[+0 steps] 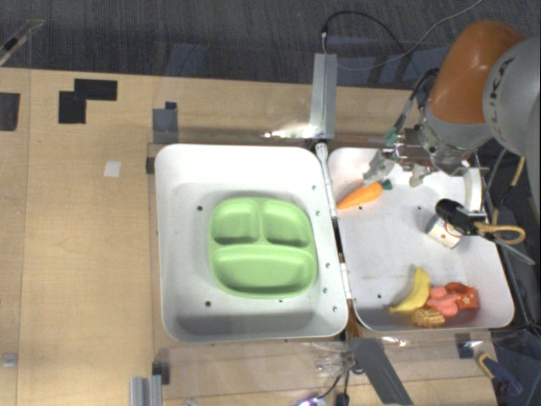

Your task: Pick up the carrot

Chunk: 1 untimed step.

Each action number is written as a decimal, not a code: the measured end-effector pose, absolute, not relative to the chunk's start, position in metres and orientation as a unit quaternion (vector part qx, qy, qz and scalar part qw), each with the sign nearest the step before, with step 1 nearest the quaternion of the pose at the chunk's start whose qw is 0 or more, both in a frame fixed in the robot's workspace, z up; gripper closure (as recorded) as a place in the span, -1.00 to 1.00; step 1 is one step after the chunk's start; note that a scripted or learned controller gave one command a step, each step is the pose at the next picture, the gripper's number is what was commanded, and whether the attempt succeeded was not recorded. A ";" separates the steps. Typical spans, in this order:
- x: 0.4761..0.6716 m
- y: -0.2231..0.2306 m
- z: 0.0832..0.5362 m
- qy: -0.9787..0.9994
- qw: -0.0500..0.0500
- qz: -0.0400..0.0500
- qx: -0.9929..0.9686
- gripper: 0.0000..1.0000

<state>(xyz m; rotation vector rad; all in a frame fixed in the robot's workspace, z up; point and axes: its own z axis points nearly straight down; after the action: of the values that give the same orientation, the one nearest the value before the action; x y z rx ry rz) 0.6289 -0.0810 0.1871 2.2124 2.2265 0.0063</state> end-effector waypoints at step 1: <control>0.660 -0.102 0.088 0.703 0.004 0.003 0.711 -1.00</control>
<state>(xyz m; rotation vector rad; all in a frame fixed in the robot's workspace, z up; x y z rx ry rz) 0.6599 -0.1016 0.0879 2.2299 2.2028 0.0093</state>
